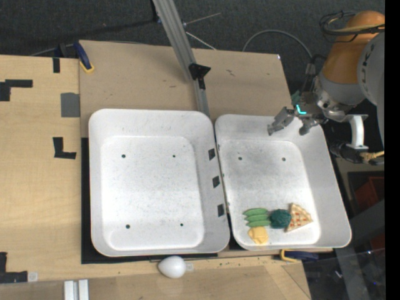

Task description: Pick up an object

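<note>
We're hovering the gripper [292, 123] over the right bin's [262, 161] far edge, fingers spread, holding nothing. Toys [275, 219] are sitting clustered at the near edge, well apart. We're needing to descend centred on one, probably the pizza [300, 217].

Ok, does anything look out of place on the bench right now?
Yes: a white egg-shaped object lies on the bench outside both bins, just below the left bin, while the other small items sit clustered in the right bin.
</note>
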